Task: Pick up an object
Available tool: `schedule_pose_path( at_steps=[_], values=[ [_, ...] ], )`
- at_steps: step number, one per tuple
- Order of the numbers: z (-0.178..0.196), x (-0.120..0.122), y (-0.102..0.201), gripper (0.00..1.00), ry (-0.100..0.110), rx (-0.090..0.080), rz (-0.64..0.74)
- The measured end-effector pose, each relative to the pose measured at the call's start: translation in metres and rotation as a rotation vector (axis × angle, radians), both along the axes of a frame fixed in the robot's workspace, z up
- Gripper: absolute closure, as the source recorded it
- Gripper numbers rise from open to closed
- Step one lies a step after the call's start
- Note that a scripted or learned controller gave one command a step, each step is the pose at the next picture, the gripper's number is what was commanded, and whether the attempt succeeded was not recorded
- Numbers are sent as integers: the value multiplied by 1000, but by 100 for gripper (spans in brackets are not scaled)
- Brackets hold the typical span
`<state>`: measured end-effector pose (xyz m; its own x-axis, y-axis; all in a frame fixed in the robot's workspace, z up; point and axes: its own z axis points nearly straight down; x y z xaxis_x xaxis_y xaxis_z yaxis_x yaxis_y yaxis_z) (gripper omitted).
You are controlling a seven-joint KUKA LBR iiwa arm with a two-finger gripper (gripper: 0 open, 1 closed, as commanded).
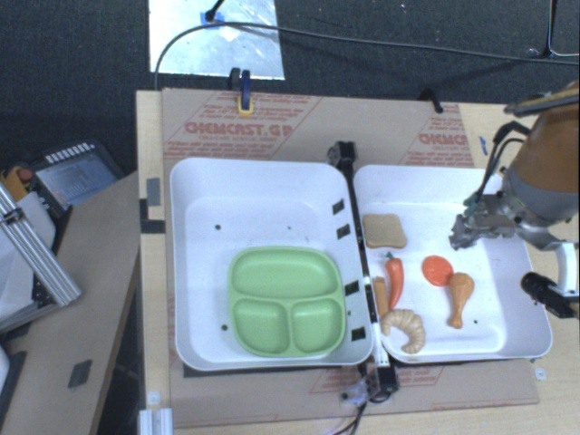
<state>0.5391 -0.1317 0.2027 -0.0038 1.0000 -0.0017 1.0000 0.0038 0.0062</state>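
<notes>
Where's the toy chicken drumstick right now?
The toy drumstick lies in the right bin, near its front right, just right of the red tomato slice and below the end effector.

A dark carpeted floor (72, 53) surrounds a pale wooden bench (149, 270) topped with a printed cardboard sheet (272, 125). A shiny metal plate (217, 25) lies beyond it, crossed by black cables (362, 43). A side table (82, 270) stands left.
</notes>
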Motion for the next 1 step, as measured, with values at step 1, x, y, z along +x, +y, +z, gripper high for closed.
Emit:
schedule_pose_path(
  at_steps=[1],
  values=[
    [63, -1, 3, 100, -1, 0, 1]
  ],
)
